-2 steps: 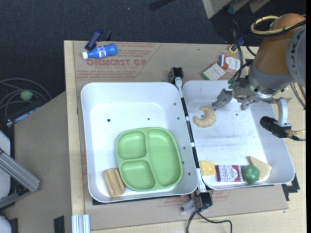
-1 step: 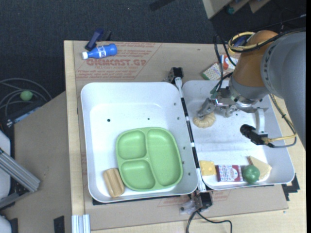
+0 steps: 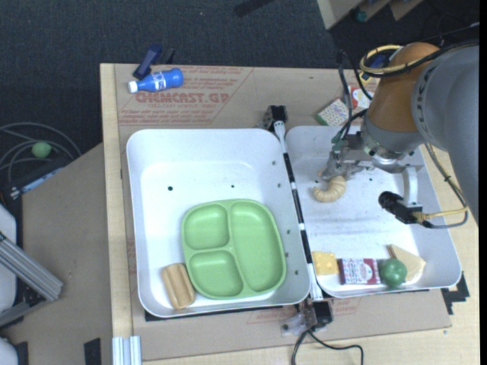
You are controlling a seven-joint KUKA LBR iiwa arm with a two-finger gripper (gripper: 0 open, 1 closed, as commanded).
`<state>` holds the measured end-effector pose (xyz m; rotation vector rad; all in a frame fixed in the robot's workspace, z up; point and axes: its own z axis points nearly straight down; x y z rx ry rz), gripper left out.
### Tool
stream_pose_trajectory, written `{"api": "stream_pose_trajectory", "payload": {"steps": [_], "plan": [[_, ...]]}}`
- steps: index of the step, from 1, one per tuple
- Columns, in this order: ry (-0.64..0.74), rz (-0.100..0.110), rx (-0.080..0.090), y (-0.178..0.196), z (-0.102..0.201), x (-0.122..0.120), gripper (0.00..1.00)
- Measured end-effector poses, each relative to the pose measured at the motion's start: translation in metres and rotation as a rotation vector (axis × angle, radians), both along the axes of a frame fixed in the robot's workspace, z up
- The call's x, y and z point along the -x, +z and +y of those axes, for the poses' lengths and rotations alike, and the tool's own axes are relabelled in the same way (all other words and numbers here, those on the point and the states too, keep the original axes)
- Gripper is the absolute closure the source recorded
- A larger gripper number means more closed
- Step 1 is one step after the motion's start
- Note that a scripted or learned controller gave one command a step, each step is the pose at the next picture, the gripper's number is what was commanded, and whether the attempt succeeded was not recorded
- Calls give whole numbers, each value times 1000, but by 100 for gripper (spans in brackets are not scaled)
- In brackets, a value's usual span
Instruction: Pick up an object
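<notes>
A pale tan croissant-shaped piece (image 3: 329,192) lies in the far left part of the right bin (image 3: 434,204). My gripper (image 3: 337,172) hangs right over its upper end, touching it or nearly so. Along that bin's near edge sit a yellow cheese cube (image 3: 325,263), a red and white packet (image 3: 358,271), a green ball (image 3: 393,273) and a pale yellow wedge (image 3: 412,259).
The left bin (image 3: 152,173) holds a green divided plate (image 3: 230,247) and a tan block (image 3: 178,285) at its near left corner. A blue and white bottle (image 3: 157,80) lies on the cardboard behind the bins. A small patterned card (image 3: 332,113) sits behind the right bin.
</notes>
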<state>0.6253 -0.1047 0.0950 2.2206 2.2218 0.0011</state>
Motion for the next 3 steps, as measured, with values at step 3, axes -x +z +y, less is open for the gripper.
{"api": "stream_pose_trajectory", "payload": {"steps": [3], "plan": [[1, 4, -1, 153, 141, 87, 100]]}}
